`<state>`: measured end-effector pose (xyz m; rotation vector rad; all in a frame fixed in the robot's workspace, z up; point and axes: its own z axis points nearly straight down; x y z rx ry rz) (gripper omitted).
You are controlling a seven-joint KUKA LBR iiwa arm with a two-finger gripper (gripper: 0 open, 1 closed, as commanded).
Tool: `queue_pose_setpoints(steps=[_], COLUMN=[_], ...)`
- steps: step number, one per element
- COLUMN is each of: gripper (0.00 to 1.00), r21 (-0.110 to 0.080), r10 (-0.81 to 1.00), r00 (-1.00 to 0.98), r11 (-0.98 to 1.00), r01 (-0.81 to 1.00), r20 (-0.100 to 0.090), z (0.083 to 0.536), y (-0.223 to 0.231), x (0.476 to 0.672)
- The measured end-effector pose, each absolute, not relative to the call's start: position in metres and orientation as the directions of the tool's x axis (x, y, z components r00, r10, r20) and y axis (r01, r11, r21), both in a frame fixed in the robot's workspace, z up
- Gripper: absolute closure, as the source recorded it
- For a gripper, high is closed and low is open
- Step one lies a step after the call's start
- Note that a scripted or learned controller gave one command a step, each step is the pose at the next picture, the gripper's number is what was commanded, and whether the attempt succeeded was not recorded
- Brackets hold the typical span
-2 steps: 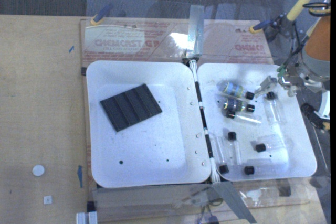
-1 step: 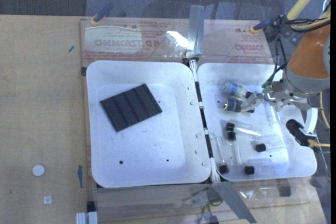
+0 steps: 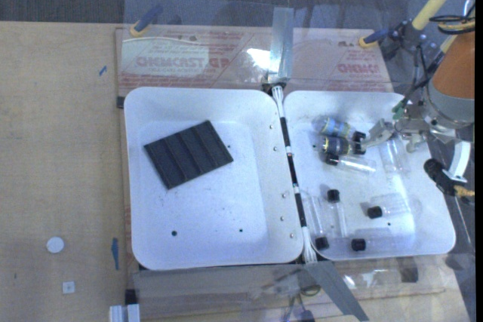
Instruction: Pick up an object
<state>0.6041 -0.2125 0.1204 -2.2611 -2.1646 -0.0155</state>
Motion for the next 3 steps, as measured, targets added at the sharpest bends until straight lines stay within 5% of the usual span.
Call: queue_pose_setpoints(steps=[1,2,3], gripper=[0.00,0.00,0.00], r21=[-0.001,0.003,0.038], r10=[0.998,0.998,0.997], r00=[0.059,0.069,0.070], r11=[-0.059,-0.069,-0.070], r01=[0.998,0.998,0.997], r20=[0.001,-0.001,-0.008], z=[0.123,0.123,0.106], y=[-0.173,-0.144,-0.143], x=[0.598,0.617,0.639])
